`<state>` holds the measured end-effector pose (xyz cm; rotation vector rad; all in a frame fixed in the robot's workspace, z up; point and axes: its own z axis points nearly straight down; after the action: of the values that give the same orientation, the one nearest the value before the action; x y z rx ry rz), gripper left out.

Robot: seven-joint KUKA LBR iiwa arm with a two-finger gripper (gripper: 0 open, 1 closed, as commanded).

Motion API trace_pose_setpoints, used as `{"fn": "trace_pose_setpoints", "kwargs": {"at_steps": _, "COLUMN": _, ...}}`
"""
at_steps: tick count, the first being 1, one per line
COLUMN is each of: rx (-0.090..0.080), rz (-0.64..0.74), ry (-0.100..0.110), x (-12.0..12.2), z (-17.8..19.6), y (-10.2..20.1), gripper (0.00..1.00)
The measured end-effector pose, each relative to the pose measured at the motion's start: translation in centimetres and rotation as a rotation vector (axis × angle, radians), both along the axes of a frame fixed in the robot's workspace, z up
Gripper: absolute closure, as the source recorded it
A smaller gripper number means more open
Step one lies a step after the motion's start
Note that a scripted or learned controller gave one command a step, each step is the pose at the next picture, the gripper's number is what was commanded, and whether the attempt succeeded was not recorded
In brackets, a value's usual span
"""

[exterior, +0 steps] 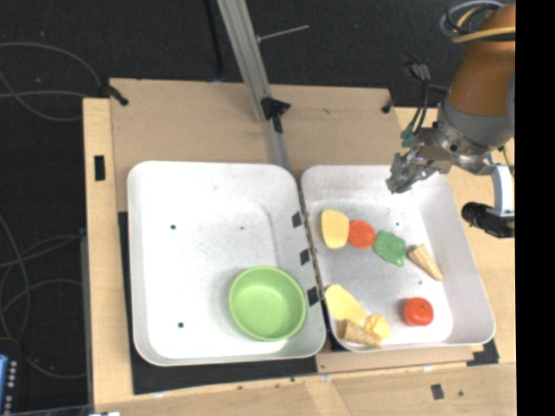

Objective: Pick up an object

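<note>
The right bin (pixel 451 206) holds several small toy foods: a yellow piece (pixel 335 229), a small red piece (pixel 362 234), a green piece (pixel 390 248), a tan cone (pixel 425 262), a red tomato-like piece (pixel 418 311), and a yellow and tan cluster (pixel 355 315) at the front. My gripper (pixel 402 178) hangs over the bin's back right part, above and behind the green piece. Nothing shows between its fingers.
The left bin (pixel 199 215) holds a light green bowl (pixel 267 302) at its front right corner. A slanted metal pole (pixel 247 59) rises behind the seam between the bins. The arm's grey and orange body (pixel 481 85) stands over the bench's right side.
</note>
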<state>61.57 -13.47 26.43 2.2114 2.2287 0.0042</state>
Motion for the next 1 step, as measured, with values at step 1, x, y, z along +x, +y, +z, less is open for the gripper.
{"fn": "trace_pose_setpoints", "kwargs": {"at_steps": 1, "rx": 0.0, "rz": -0.002, "ry": 0.002, "x": 0.73, "z": 0.0, "y": 4.58, "gripper": 1.0}}
